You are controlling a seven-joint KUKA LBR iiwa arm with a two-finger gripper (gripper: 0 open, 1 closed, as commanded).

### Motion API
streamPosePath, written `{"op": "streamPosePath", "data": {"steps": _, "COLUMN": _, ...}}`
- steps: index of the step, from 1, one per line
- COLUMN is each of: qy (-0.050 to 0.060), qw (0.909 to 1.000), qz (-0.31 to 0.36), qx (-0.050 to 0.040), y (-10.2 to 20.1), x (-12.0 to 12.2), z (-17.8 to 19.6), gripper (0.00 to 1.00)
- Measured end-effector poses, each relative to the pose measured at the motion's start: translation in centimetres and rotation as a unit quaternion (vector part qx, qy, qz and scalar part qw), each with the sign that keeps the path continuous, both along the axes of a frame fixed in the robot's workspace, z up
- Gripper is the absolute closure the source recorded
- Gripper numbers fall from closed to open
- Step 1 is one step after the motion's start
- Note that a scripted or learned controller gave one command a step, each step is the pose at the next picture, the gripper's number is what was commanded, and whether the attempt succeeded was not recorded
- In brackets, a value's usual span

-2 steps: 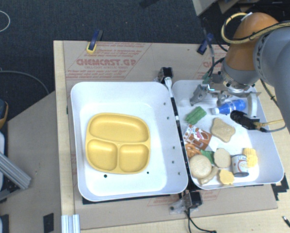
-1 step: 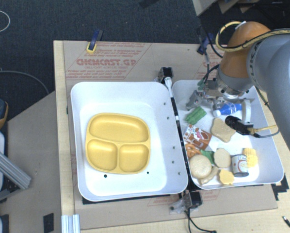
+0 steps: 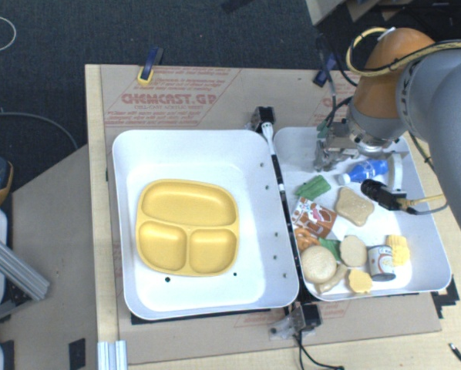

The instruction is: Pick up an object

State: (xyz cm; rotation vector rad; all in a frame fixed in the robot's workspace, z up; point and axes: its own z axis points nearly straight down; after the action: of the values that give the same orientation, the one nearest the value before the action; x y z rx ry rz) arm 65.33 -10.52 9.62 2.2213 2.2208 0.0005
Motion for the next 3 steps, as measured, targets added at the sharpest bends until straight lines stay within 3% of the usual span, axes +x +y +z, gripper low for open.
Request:
{"op": "streamPosePath", "data": {"steps": 2, "qy": -0.004, "qw": 1.0, "qz": 0.001, "qx": -0.0007, "y": 0.7, "x": 0.1, "z": 10.8, "gripper": 1.0}}
{"op": "streamPosePath", "data": {"steps": 3, "qy": -0.003, "qw": 1.0, "qz": 0.001, "qx": -0.0007, "y": 0.7, "x": 0.3, "z": 13.1, "gripper": 1.0}}
